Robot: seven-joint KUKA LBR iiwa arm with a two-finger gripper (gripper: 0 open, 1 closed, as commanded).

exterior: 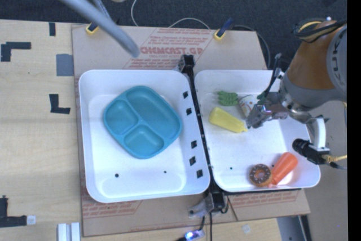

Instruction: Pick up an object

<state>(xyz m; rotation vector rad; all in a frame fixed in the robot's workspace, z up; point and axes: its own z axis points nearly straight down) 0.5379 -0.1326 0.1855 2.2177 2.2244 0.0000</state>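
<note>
My gripper hangs low in the right bin, at the right end of a yellow wedge-shaped object. A small green object lies just behind the wedge. A small brownish item sits between the green object and the gripper, partly hidden by it. A chocolate donut and an orange carrot lie side by side at the bin's front right.
The left bin holds a blue divided plate. A black divider runs between the bins. The arm's grey and orange wrist stands over the right bin's far right side. Cables hang at the upper left.
</note>
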